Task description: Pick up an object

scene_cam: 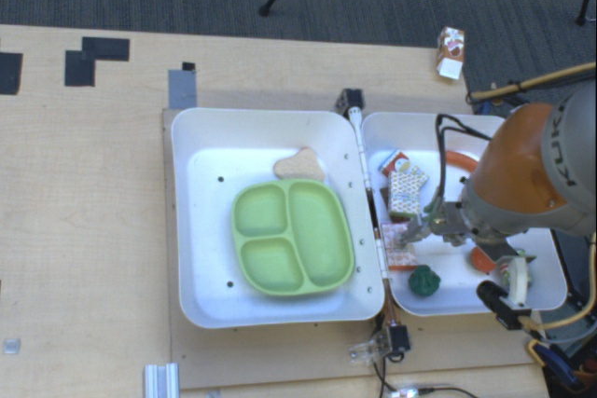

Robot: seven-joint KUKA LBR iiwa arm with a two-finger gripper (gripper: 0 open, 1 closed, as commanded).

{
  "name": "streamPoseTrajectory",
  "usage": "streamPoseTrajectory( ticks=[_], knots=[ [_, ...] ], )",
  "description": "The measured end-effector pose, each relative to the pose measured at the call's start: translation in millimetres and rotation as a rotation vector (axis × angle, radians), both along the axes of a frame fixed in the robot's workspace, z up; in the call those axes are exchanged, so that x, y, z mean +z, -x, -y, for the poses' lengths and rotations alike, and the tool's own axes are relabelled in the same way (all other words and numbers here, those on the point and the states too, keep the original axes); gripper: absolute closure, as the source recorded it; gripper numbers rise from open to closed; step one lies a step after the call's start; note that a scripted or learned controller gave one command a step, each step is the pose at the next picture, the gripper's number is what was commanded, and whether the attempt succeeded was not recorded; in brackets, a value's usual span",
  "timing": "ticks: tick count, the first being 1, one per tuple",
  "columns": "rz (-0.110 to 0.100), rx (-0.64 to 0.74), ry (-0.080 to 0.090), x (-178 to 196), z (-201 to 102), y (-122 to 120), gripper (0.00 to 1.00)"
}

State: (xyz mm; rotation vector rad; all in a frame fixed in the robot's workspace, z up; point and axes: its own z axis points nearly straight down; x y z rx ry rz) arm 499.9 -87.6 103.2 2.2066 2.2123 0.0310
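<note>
My gripper (417,226) hangs low over the left part of the right bin (466,298), at the end of the grey and orange arm reaching in from the right. Just under and left of it lies a pink and red packet (398,253). A white patterned packet (407,191) and a small red and white carton (398,165) lie just beyond it. A dark green round thing (424,281) sits near the bin's front wall. Orange pieces (481,260) peek out from under the arm. I see nothing held.
The left bin (201,228) holds a light green divided plate (292,238) and a beige bread-shaped piece (298,165) behind it. A small carton (451,52) lies on the bench beyond the right bin. The arm covers the right bin's right half.
</note>
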Motion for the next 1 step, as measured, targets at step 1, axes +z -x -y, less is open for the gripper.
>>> streamPoseTrajectory(
  ticks=[1],
  knots=[
    [0.004,0.002,-0.002,10.7,-1.5,-1.7,1.0]
  ],
)
